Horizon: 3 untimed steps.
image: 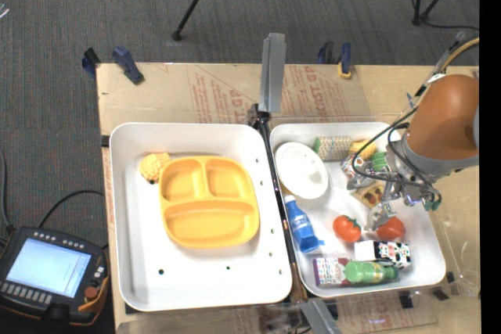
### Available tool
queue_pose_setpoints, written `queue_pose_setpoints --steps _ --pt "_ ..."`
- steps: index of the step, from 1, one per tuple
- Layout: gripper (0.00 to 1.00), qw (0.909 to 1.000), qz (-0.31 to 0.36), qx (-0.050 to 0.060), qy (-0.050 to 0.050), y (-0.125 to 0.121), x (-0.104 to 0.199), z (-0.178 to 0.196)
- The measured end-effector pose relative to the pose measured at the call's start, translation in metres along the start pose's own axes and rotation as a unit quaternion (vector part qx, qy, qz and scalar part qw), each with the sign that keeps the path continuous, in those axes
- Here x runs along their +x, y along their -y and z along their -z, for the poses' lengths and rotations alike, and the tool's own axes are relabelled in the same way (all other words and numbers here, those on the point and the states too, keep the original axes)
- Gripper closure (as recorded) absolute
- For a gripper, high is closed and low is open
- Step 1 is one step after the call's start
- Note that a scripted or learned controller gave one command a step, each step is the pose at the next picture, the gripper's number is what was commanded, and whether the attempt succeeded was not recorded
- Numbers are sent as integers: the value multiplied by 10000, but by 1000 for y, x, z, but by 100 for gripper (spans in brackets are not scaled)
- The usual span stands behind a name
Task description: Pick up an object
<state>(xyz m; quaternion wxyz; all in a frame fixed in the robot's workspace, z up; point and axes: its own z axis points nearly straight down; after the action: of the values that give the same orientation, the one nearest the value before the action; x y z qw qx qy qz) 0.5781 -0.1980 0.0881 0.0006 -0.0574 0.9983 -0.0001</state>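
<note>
My gripper (381, 213) hangs low over the right bin (438, 254), pointing down between two red tomatoes, one on its left (346, 228) and one on its right (391, 228). Nothing shows held between its fingers. Below them lie a black-and-white carton (381, 252), a green bottle (368, 272) and a dark red packet (329, 271). A blue bottle (299, 223) lies along the bin's left side, beside a white bowl (302, 169). A patterned can (333, 145) sits at the back.
The left bin (129, 246) holds a yellow divided plate (209, 199) and a yellow corn piece (153, 165). A grey post (272, 78) stands behind the seam between the bins. A teach pendant (51, 271) lies at the lower left.
</note>
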Motion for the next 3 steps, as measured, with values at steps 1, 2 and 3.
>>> queue_pose_setpoints --steps 1,2,3 --pt "0 9992 396 -16 -3 -55 39 -1" --pt "0 9948 1016 -5 18 -30 -47 0" --pt "0 9845 1755 -60 -2 6 23 -1"
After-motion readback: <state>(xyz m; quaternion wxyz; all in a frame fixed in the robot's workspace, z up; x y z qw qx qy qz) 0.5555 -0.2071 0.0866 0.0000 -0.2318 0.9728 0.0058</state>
